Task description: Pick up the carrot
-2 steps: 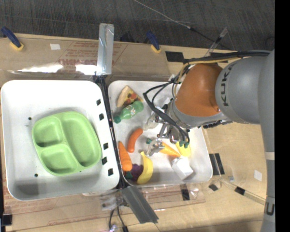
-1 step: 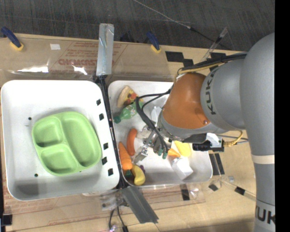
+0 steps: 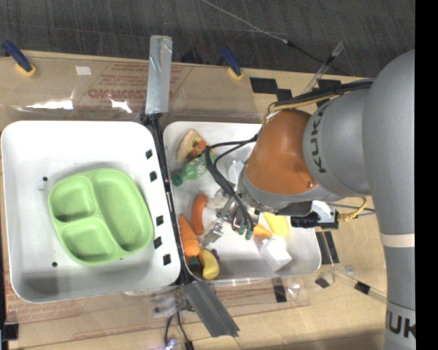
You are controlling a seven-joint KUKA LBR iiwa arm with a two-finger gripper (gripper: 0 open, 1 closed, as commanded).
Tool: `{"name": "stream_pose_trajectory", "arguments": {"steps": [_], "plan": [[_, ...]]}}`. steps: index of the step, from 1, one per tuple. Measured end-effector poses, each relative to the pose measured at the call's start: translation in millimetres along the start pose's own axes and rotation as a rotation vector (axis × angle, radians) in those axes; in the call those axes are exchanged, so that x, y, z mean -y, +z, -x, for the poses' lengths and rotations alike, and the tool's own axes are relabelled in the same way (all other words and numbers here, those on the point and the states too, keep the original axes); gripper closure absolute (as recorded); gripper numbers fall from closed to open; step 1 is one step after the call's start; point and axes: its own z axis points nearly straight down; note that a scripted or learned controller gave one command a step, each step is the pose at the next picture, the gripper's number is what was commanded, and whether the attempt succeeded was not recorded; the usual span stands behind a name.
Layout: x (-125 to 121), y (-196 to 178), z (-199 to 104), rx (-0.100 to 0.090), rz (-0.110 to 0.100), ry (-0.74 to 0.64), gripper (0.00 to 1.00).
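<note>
Grey arm (image 3: 383,159) with orange band comes in from the right, covers much of the right bin (image 3: 306,265). Left bin (image 3: 29,166) holds a green divided plate (image 3: 98,214), three compartments. Gripper (image 3: 226,221) is low in the right bin, pointing left; can't tell if it's released or clenched, nothing seen between its tips. Carrot (image 3: 188,237) lies along the right bin's left wall, near the front corner, just left of the gripper, apart from it. A second orange piece (image 3: 198,210) sits just above it. Yellow banana-like item (image 3: 209,268) at the carrot's lower end. White block (image 3: 276,252) and yellow piece (image 3: 276,224) under the wrist. Greenish item (image 3: 192,170) and a tan piece (image 3: 188,143) toward the back left corner.
</note>
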Motion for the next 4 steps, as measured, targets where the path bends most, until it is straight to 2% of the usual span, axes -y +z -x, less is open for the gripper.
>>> {"name": "stream_pose_trajectory", "arguments": {"steps": [1,2,3,4], "plan": [[33,-45,72,0.001,0.003,-0.113,0.00],[34,2,12,-0.006,0.005,-0.187,0.00],[33,-9,14,-0.001,0.005,-0.193,1.00],[-21,-102,2,0.001,0.006,-0.020,1.00]]}}
